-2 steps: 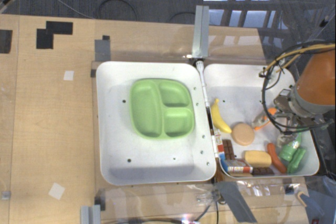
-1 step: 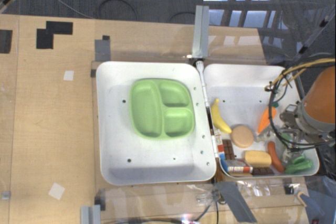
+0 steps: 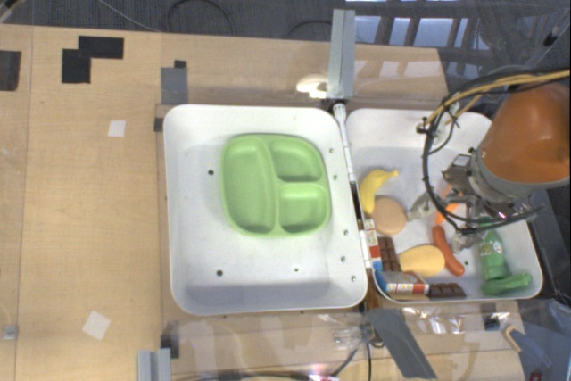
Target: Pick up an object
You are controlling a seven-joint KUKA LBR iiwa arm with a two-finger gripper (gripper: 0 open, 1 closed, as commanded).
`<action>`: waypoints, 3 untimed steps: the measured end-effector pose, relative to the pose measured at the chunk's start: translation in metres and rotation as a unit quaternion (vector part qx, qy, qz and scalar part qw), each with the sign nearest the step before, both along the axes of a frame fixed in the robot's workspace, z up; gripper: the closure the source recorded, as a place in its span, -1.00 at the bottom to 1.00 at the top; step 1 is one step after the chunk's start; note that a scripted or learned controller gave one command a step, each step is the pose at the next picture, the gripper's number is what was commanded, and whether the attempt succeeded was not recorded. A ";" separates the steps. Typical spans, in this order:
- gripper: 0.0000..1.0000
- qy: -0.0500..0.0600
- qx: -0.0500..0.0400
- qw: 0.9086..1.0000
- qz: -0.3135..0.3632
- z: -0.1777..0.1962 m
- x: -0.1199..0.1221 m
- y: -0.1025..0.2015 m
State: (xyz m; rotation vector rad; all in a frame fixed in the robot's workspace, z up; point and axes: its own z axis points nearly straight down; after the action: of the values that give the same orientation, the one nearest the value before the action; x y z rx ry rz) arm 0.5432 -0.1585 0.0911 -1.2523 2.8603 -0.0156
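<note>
The gripper (image 3: 466, 211) hangs low near the right bin's (image 3: 393, 131) right wall; whether it grips anything I cannot tell; the red sausage (image 3: 447, 251) lies just under it, long axis toward the front edge.

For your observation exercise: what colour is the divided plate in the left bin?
Light green. The divided plate shows clearly in the camera view, against the white left bin.

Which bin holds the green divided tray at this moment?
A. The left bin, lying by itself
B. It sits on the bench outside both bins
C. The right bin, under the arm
A. The green divided tray lies alone in the left bin, while the banana and the other toy foods sit in the right bin.
</note>
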 end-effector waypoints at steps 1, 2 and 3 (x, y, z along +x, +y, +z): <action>-1.00 -0.001 0.000 1.000 -0.021 0.000 -0.025 0.008; -1.00 0.005 0.001 0.998 -0.064 -0.002 0.056 -0.048; -1.00 0.003 0.001 0.999 -0.052 -0.001 0.020 -0.046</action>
State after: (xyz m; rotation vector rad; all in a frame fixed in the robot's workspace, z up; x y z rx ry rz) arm 0.5633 -0.2049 0.0897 -1.1026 2.9275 -0.0090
